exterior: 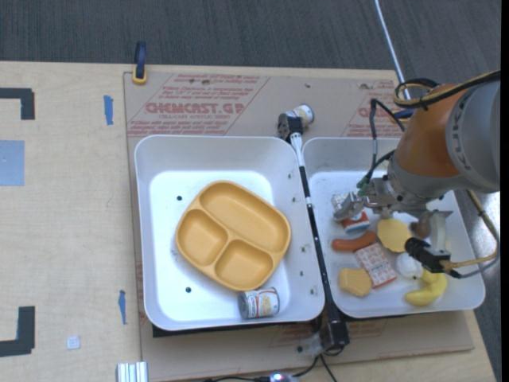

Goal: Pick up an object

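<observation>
Board (199, 102) print reads roughly "CHEMCAST GP". My pincer (355, 205) is over right white bin (469, 293), grip state unclear, beside red sausage (352, 243), checkered cracker (375, 264), yellow banana (425, 290).

Arm (445, 146) cut off at right edge, pincer (380, 200) fingers hidden beneath wrist

Grey arm (477, 134), orange band, black cables trailing.
</observation>
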Controlling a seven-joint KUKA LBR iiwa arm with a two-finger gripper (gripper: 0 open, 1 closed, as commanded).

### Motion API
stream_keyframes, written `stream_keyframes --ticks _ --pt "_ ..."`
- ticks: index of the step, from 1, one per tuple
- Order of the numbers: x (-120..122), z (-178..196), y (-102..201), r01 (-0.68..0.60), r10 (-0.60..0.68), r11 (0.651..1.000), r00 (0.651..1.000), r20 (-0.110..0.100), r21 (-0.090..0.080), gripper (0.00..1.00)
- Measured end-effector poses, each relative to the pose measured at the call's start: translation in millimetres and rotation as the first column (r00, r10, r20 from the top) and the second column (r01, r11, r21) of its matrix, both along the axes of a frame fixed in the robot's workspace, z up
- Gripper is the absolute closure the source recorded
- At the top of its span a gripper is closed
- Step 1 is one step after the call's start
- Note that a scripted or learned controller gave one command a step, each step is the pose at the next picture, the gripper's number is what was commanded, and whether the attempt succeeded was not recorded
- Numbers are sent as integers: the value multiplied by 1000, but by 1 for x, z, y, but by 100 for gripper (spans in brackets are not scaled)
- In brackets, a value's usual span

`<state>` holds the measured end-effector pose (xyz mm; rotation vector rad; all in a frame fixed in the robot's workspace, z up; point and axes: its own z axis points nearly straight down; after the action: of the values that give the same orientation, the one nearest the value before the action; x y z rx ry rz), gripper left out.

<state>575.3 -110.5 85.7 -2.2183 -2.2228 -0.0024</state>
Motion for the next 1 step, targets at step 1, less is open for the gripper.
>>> stream_keyframes --ticks 1 --pt "1 11 -1 2 -2 1000 1000 3 -2 100"
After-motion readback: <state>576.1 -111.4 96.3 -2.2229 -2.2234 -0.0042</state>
